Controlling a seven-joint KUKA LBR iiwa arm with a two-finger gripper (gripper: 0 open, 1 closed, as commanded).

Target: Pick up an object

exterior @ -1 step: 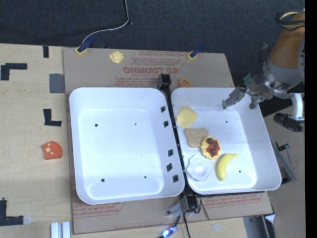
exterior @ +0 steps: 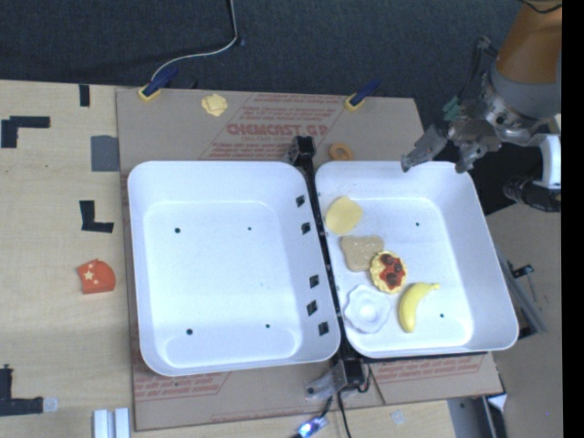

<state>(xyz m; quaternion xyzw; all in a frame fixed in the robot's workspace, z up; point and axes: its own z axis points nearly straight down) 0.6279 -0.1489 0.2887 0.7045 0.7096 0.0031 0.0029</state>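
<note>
- My gripper (exterior: 441,153) hangs over the far rim of the right bin (exterior: 484,272), at about two o'clock from the bin's middle; its two fingers stand spread apart with nothing between them.
- Everything I could pick sits in that right bin, clustered toward its left wall and near corner: a pale yellow disc (exterior: 344,214) at ten o'clock from the bin's centre, a tan toast-like slab (exterior: 359,249) just below it, a small round pizza-like piece (exterior: 388,271) touching the slab's lower right, a white fried-egg shape (exterior: 365,310) at seven o'clock, and a banana (exterior: 412,304) just right of the egg.
- The left bin (exterior: 146,272) is not where I would work.
- I judge these to be light toy foods, likely stiff plastic with a smooth skin that may slip.
- The flat pieces lie low on the floor and give the fingers little edge to catch.
- The banana looks my best bet: it stands proud and lies slightly apart from its neighbours. I would close across its narrow width at mid-length.
- An orange piece (exterior: 97,276) lies on the bench well to the left, at nine o'clock, outside both bins.
</note>
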